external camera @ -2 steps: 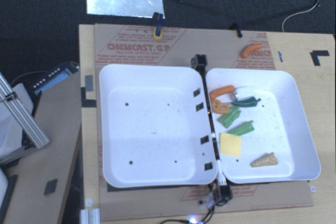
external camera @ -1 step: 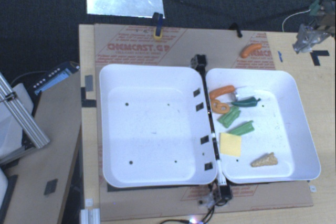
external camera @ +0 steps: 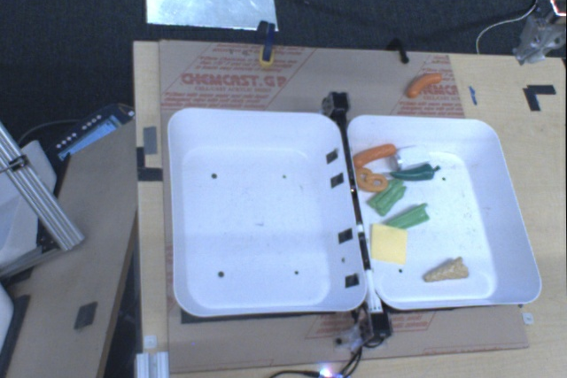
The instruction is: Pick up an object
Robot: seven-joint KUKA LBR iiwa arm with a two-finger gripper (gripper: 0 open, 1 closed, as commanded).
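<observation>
The left bin lies furthest from the claw, far down and to the claw's left. Its white floor is bare, with rounded walls on all sides. A black hinged strip joins it to the right bin, which sits below the claw and nearer to it.

All of the loose pieces are crowded into the half of the right bin away from the claw, close to the strip:
- An orange carrot piece lies just beside an orange ring.
- A dark green pepper sits a little nearer the claw.
- Two light green pieces lie under these, further down from the claw.
- A yellow square lies flat near the strip.
- A tan wedge is alone near the bin's front wall, with bare floor around it.

The bin's claw-side half is clear white floor up to its wall.

An orange sausage-shaped piece rests outside the bins on the brown board, left of the claw and slightly below it.

The claw hangs over the bench's far right corner, well apart from every piece. I cannot tell whether it is apart or together.
</observation>
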